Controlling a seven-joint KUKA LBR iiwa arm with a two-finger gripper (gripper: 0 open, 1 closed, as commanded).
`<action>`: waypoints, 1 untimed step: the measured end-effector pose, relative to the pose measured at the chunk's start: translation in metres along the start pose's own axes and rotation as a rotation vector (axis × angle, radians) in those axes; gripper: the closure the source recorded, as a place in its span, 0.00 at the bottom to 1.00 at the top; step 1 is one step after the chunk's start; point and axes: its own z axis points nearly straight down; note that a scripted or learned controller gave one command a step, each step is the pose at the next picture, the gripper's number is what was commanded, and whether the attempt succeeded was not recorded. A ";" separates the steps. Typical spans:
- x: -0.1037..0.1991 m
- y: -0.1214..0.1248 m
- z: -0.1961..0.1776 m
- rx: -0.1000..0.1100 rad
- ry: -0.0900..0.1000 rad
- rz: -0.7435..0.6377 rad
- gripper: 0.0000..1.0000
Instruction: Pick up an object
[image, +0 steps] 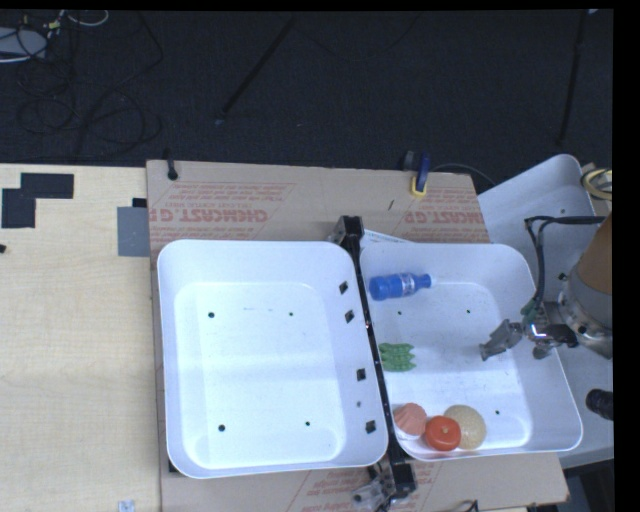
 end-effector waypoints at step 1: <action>-0.002 0.001 -0.007 -0.008 -0.004 0.003 0.00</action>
